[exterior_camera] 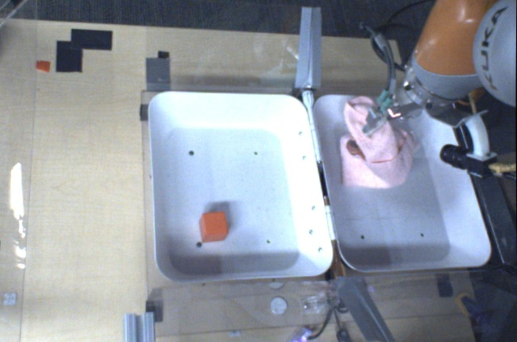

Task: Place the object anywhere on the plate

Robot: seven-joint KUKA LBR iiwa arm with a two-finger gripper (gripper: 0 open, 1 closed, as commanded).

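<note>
A small orange-red cube sits flat in the front left part of the left white bin. A pale pink plate lies tilted in the right white bin. The two-finger gripper is above the plate's upper edge; grip state cannot be determined.

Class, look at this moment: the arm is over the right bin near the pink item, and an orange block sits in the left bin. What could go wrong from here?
1. The gripper sits at the pink plate's far edge; it might nudge or tip the plate.
2. The orange block lies in the left bin, across the divider from the plate, so the carry is long and a weak grasp could drop it.
</note>
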